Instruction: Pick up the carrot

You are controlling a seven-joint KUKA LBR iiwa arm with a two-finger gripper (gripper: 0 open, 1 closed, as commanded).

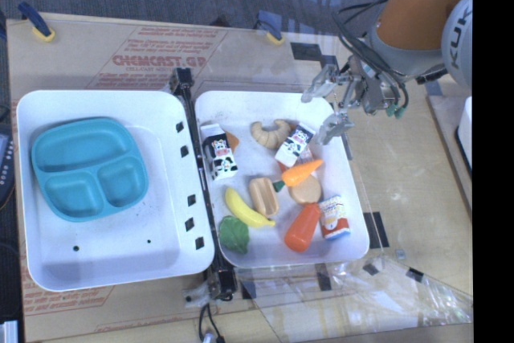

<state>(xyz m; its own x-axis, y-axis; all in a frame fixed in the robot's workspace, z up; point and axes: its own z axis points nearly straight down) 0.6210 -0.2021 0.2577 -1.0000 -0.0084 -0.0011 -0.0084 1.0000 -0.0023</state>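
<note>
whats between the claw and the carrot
In the camera view, the stretch from the claw down to the carrot is mostly bare white bin floor; a small milk carton sits just left of that line.

There's the small orange toy carrot with its dark green stub of a top (299, 172), lying flat in the right-hand white bin, toward the bin's right side. It sits at a slant, the orange tip pointing up and to the right, the green end down and to the left, and its body rests across the top edge of a round tan piece. Its green end comes just beside a tan bread-like piece on its left, and a little black-and-white carton lies just above it, close to touching.
</note>
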